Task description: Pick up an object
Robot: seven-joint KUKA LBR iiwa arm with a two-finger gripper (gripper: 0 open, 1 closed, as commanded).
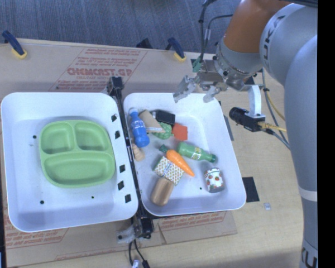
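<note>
Camera view: claw hanging over the far rim of the right bin, fingers spread apart, nothing between them. Well above the contents, by the look of it, though height hard to judge from this slant.

Pickable things all in the right bin, nearer the camera and slightly left of the claw. Closest: black block and red cube, just near of the claw and touching or almost touching each other. Further left, blue bottle, long axis running far to near along the bin's left wall. Further near, green bottle lying left to right with a slight tilt, and carrot lying diagonally beside it, tip toward the near right. Near right corner: small patterned jar, standing apart from the rest.

Left bin carrying a green divided plate, well apart from the claw.

Likely next: short travel toward the near side and down, red cube or black block the shortest reach; crowding there a risk for a clean grip.
</note>
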